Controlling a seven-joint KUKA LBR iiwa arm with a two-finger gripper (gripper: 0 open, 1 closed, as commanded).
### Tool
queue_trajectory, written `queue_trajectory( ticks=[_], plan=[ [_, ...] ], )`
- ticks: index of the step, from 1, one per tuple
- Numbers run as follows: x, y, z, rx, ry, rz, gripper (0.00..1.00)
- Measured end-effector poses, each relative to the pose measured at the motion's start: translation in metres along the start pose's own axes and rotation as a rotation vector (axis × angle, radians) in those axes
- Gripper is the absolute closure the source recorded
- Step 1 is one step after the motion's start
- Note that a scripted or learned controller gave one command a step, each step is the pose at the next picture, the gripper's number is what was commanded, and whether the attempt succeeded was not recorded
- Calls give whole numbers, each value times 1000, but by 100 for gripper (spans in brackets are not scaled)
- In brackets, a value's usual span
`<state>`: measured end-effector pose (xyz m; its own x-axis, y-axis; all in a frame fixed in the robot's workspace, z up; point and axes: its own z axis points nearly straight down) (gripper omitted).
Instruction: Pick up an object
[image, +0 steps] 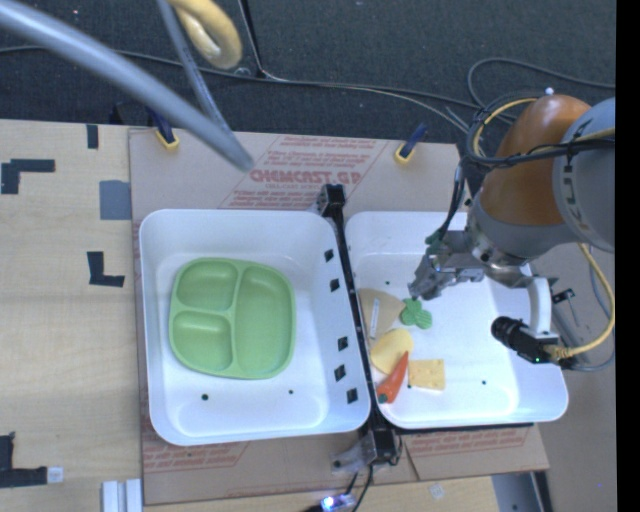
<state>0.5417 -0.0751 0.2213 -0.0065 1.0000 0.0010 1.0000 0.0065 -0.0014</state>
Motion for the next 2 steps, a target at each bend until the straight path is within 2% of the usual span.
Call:
queue_trajectory(
  ticks=[1, 2],
  plan=[
    [58, 12, 6, 1, 0, 0, 100],
    [113, 33, -4, -2, 0, 0, 100]
  ],
)
